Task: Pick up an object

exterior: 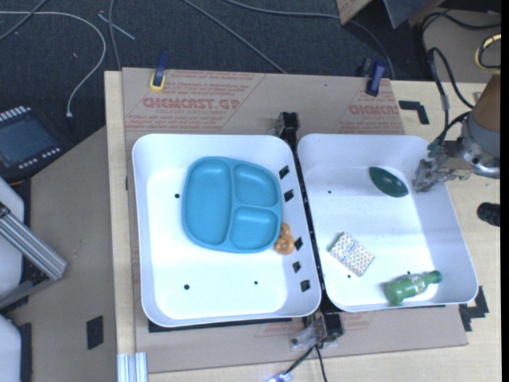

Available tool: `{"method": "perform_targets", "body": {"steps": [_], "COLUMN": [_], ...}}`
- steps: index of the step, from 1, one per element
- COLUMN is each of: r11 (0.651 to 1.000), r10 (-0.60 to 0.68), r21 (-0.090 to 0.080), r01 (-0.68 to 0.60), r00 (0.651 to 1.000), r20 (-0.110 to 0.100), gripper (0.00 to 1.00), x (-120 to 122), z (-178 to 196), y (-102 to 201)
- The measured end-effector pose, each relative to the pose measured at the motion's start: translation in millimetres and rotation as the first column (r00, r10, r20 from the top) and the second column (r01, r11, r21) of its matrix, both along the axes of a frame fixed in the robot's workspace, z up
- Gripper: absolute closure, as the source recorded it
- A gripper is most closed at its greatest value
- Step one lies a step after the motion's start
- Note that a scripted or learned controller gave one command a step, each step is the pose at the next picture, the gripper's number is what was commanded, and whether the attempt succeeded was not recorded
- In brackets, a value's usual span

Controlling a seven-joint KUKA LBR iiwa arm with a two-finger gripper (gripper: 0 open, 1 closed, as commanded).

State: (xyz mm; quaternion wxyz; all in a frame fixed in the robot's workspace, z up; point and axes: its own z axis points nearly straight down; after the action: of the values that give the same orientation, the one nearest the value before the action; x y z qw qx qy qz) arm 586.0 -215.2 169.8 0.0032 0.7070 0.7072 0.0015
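Observation:
In the right bin lie three things: a dark green oval object near the back, a small checkered packet in the middle, and a green bottle on its side at the front right. My gripper hangs over the right bin's back right corner, just to the right of the dark green object and a little apart from it. The arm comes in from the right edge.
The left bin holds a blue divided plate with a small orange-brown piece at its right rim. Black clips line the divider between the bins. Cables run across the floor behind the bench.

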Motion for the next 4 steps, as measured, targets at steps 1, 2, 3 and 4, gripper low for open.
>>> {"method": "perform_targets", "body": {"steps": [1, 2, 3, 4], "r11": [1.000, 1.000, 1.000, 1.000], "r10": [0.000, 0.001, 0.005, 0.006], "r21": [0.000, -0.001, 0.006, 0.005], "r01": [0.000, -0.001, -0.005, -0.006], "r00": [1.000, 1.000, 1.000, 1.000], "r20": [0.000, 0.002, -0.008, -0.009], "gripper": [1.00, 1.00, 1.00, 1.00], "x": [3.2, 4.6, 10.9, 18.2], "z": [45.7, 110.3, 92.7, 78.1], "y": [-5.6, -0.9, 54.0, 113.4]}}
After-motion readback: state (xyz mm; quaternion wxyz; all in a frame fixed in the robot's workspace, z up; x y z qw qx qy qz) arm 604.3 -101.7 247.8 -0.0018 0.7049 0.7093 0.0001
